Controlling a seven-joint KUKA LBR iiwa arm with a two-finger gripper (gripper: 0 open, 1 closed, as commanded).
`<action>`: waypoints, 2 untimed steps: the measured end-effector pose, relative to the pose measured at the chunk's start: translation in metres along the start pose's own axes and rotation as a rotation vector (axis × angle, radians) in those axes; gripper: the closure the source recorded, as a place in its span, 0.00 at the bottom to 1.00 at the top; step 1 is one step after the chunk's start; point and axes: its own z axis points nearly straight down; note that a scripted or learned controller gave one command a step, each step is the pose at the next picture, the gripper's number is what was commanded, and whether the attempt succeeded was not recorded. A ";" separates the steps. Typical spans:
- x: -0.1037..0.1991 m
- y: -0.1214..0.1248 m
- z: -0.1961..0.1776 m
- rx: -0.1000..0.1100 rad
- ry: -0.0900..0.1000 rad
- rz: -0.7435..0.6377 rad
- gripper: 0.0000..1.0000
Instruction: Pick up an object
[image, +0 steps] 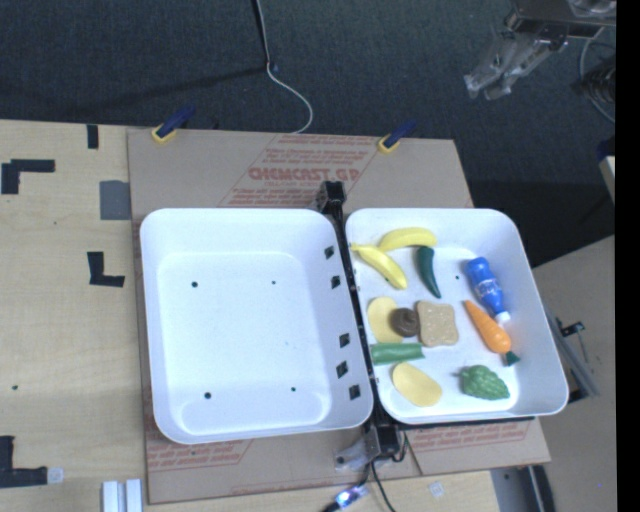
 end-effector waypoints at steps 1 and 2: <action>0.076 -0.101 0.100 0.015 0.006 -0.005 1.00; 0.097 -0.156 -0.039 -0.015 0.007 -0.003 1.00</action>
